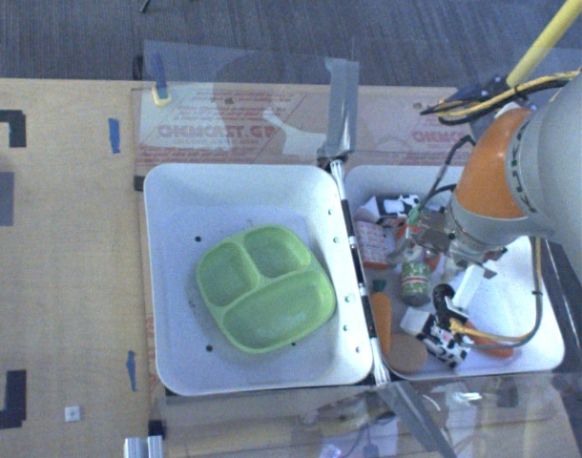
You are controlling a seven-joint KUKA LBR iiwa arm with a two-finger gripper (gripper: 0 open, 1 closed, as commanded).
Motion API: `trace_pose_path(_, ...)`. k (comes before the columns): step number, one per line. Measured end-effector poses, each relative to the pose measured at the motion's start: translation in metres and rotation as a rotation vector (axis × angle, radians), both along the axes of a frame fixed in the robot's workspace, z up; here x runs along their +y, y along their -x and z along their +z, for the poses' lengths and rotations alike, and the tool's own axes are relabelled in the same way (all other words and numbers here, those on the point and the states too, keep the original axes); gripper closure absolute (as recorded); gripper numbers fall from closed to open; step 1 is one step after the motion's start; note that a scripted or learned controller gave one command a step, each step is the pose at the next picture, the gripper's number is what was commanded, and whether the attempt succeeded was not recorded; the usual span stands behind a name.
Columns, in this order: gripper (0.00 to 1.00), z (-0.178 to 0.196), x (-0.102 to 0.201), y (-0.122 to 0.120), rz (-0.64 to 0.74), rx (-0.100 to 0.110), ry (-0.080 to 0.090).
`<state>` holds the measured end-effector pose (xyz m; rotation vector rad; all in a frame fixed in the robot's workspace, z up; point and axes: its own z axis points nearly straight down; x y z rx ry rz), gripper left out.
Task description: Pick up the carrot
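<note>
The carrot (381, 321) lies in the right bin (516, 299), pressed along its left wall in the near half, with its length running near to far. A brown disc (407, 356) sits at its near end, touching it or almost so. A small green-topped can (415, 281) stands just to its right and a little farther back, and a black-and-white cow-patterned toy (449, 347) lies to the right of the disc.

The arm (491, 175) reaches in from the right. Its end effector (420, 248) hangs over the clutter at the middle of the right bin, roughly above the can and to the far right of the carrot. I cannot tell whether it is released or clenched, because the wrist and the clutter hide its tip. Nothing can be seen gripped in it.

My judgement is that this is the approach step, and the carrot has not yet been picked up. The next move would shift the end effector left and nearer until it is over the carrot's middle. Its closing line should be turned across the carrot's width before it descends. The bin wall on one side and the can and disc on the other leave little room, so the descent has to be well centred.

The left bin (176, 218) holds a green divided plate (265, 287), which has no part in this task.
</note>
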<state>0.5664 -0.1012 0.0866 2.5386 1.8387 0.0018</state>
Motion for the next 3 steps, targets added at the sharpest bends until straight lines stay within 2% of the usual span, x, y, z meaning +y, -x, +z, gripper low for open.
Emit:
trace_pose_path(1, 0.0, -0.001, -0.051, -0.04, -0.212, 0.004, -0.004)
trace_pose_path(2, 0.0, 0.0, -0.096, -0.023, -0.383, 0.003, -0.015)
trace_pose_path(3, 0.0, -0.001, -0.061, -0.012, -0.625, 0.004, -0.007)
